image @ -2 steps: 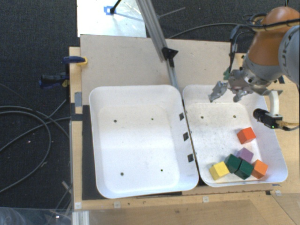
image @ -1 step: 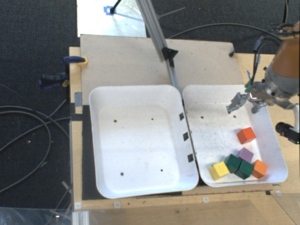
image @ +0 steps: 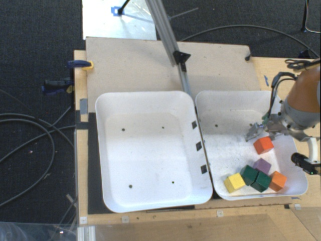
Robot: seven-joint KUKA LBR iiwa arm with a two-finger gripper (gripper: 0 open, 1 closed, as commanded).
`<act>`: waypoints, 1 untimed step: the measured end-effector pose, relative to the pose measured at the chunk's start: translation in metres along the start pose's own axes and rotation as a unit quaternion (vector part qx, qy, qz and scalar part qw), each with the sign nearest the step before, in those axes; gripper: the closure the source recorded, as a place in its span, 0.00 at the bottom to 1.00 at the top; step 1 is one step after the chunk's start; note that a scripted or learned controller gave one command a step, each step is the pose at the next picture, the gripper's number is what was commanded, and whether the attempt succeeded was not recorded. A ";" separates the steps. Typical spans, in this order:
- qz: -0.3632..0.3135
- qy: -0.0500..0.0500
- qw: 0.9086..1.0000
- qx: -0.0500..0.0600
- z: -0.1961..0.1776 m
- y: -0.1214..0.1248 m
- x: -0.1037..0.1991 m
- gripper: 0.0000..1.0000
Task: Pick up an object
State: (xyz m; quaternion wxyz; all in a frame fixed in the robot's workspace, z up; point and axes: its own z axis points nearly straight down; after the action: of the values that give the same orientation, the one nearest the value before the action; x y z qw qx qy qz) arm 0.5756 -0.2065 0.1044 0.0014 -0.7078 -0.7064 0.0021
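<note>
Where blocks (image: 256, 178) cluster, tool (image: 255, 132) hovers nearby.

A wooden bench (image: 130, 59) is seen from above, and two white bins are set side by side on it: the left bin (image: 108, 109) and the right bin (image: 220, 102) (their inner rims are touching). A pale board (image: 140, 67) is laid on the bench behind them. A blue clamp (image: 75, 64) is fixed at the bench's left edge.
</note>
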 end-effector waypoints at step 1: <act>-0.001 0.000 1.000 -0.003 0.014 -0.023 0.015 0.00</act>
State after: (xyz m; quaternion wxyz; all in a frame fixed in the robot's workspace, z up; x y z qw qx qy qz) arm 0.5523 -0.1912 0.0905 -0.0010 -0.7068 -0.7074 0.0000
